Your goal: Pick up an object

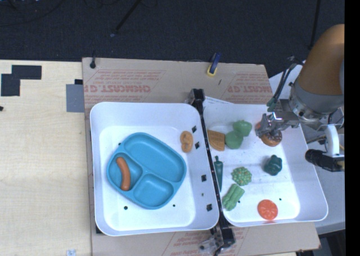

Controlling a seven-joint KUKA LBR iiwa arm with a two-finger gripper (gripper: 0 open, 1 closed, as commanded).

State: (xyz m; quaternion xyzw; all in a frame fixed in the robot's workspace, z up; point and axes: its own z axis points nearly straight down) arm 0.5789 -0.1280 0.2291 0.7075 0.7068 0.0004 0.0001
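Note:
My gripper (270, 127) hangs over the upper right part of the right bin (306, 193). A reddish-brown toy food piece (273, 139) sits right at its tip, partly covered by it; whether it is gripped or just lying underneath cannot be made out. Left of it lie two light green pieces (242, 128) (233, 140) and an orange-brown block (216, 139). Lower in the bin are a dark green piece (273, 165), a broccoli floret (242, 175), a long green vegetable (233, 196), a slim dark pepper (218, 166) and a red tomato (268, 209).
The left bin (112, 115) holds a blue divided plate (160, 162) with a sausage (124, 173) in its left compartment, and a small orange piece (187, 141) by the right wall. A black divider (206, 153) separates the bins. The arm's grey body (322, 89) rises at the right.

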